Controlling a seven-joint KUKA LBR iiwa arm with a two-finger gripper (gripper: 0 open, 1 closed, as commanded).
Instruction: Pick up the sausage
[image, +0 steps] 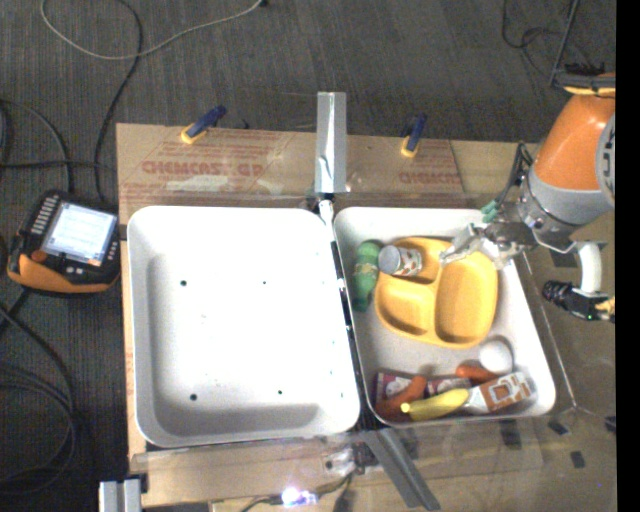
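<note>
The sausage (396, 385), a short red-brown piece, lies along the front wall of the right bin (531, 330), near its front left corner. A yellow banana (436, 403) lies against it on the right. My gripper (474, 244) hangs over the far right part of the same bin, above the back edge of a yellow divided plate (440, 300). It is well away from the sausage, with the whole plate between them, and nothing shows in its grasp.
A green vegetable (362, 274) and a small can (401, 260) sit by the plate's left side. A white egg (495, 355), an orange carrot (474, 372) and a labelled packet (505, 391) crowd the front right. The left bin (240, 320) stands alongside.
</note>
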